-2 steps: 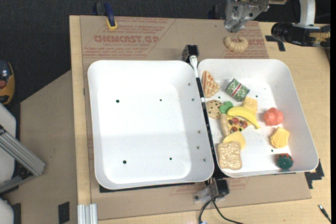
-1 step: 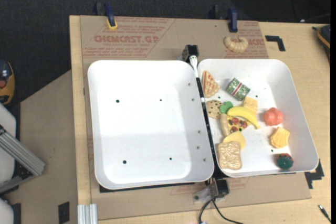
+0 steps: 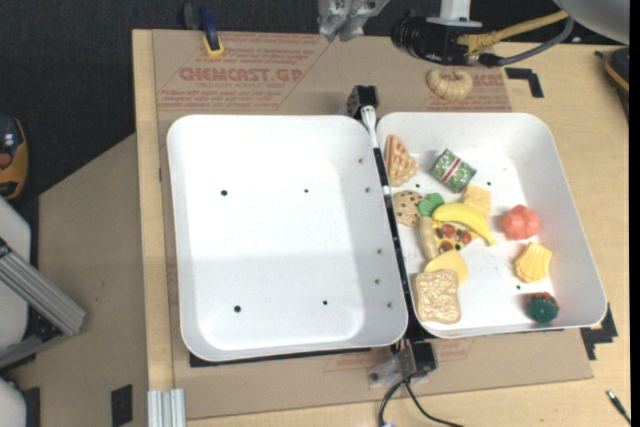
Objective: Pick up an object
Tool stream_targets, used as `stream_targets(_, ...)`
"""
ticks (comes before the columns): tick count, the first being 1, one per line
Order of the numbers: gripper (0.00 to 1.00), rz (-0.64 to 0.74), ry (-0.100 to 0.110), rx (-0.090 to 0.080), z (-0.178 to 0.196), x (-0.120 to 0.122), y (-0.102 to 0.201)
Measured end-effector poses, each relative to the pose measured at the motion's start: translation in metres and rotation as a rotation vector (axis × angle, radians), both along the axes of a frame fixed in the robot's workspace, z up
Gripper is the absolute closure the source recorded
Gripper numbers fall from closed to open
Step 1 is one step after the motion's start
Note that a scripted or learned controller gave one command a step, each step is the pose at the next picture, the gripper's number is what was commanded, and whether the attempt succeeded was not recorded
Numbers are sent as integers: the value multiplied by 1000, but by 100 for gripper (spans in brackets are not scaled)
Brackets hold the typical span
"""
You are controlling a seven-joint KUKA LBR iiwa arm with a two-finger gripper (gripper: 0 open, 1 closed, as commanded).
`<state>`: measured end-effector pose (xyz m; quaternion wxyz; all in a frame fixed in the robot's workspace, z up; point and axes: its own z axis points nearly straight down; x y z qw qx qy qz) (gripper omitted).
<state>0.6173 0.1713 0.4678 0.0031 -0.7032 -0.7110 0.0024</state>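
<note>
The tool (image 3: 342,15) hangs high at the far edge of the worktop (image 3: 250,65), beyond both bins and well apart from every object; nothing sits between its fingers, and whether they are apart or together I cannot tell at this angle.

All the candidates lie in the right bin (image 3: 560,165), and most are crowded against its left wall: a waffle slice (image 3: 399,160), a cookie (image 3: 406,207), a banana (image 3: 465,218), a pizza slice (image 3: 450,236), a cheese wedge (image 3: 449,266) and a toast (image 3: 438,296), several touching or overlapping. The left bin (image 3: 200,215) holds nothing to grasp.

The main risk, as I judge it, is a descent into that cluster: the fingers could straddle two items, push one aside, or close on a flat piece such as the toast and slide off its edge. A grasp close to the dividing wall could also strike the bin rim. The banana lies over its neighbours, so lifting it may drag them along.

Safer targets look like the green box (image 3: 453,169), the tomato (image 3: 518,222), the chips (image 3: 533,262) or the broccoli (image 3: 543,308), each standing somewhat apart, though the broccoli sits near the near rim.
</note>
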Motion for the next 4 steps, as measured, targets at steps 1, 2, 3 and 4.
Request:
stream_targets(1,100,-7,-19,2,71,48,43)
stream_targets(2,100,-12,5,-5,-101,48,53)
stream_targets(3,100,-9,-26,5,78,30,53)
stream_targets(4,100,-8,-13,1,79,31,54)
